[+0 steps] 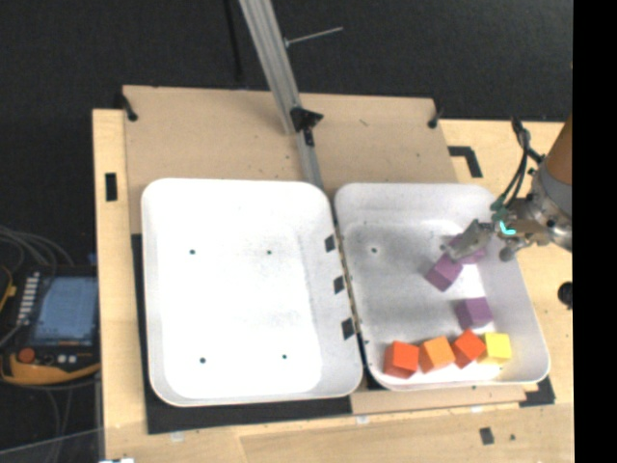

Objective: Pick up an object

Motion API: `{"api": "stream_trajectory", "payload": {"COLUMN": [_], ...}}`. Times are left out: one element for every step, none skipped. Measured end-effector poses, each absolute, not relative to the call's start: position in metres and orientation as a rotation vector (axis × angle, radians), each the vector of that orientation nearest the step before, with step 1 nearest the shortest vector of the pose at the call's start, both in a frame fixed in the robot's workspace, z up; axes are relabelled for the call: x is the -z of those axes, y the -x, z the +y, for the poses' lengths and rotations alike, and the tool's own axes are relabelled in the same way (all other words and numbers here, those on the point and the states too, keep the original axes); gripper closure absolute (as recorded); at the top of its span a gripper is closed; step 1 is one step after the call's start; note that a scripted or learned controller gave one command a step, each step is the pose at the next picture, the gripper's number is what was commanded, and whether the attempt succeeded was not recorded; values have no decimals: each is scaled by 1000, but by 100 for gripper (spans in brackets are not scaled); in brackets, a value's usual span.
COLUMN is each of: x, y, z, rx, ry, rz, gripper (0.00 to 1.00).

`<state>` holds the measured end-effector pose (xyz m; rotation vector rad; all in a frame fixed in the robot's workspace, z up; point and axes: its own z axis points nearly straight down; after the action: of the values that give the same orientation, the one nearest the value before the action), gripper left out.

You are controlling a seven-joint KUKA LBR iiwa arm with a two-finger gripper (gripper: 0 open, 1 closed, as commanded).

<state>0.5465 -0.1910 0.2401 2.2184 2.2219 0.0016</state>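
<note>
Two shallow white bins sit side by side on a pale wooden desk, which stands over dark speckled flooring; a slim metal pole slants up from the desk's far edge. At the left, a handheld controller with a blue screen lies beside the desk. Both bins look like smooth moulded plastic with rounded corners. Near the middle of the right bin a purple block is tilted, its upper corner touching the tip of the fingers; whether they grip it or how far they are parted I cannot tell. A second purple block lies nearby, and along the near wall runs a row of three orange cubes and a yellow cube
</note>
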Motion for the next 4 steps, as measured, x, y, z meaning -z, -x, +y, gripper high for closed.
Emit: {"api": "stream_trajectory", "payload": {"x": [-177,-134,-99,-110], "y": [-545,-546,-547,-548], "z": [-193,-197,-199,-200], "rx": [6,5,-2,-6], "ry": [-2224,-2225,-2220,-2225], "rz": [2223,2220,2214,2204], "gripper": [0,0,0,100]}}
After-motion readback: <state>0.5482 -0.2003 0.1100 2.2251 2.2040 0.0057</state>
